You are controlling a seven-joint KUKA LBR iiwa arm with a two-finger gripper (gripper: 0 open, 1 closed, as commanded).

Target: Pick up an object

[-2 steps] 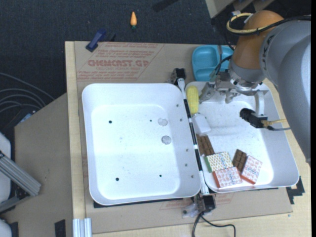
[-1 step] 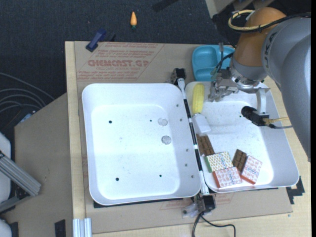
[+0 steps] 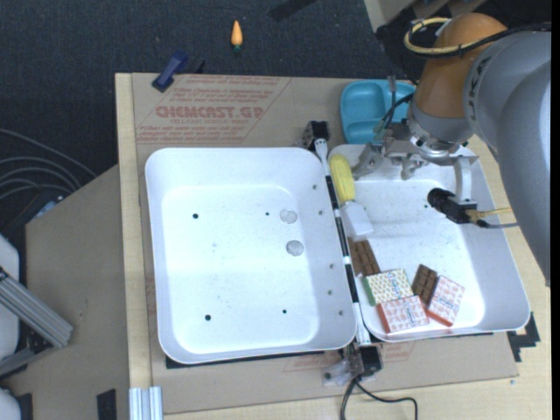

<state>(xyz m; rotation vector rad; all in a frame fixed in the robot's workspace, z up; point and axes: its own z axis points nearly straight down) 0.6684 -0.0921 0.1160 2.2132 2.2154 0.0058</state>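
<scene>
Corn cob lies at right bin's left wall, gripper just beside it at the far end, grip state unreadable to me; I'd descend centred, clear of the wall.

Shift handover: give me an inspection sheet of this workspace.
Surface: two white bins; left bin, right bin, on a brown board.
Job's things: yellow object, white block, patterned boxes in the right bin.
Clutter: blue container behind the bins; blue item at the board's far edge.
Gripper: gripper over the right bin's far end, nothing seen held.
Cables: cables on the left floor.
Surroundings: dark carpet.
</scene>
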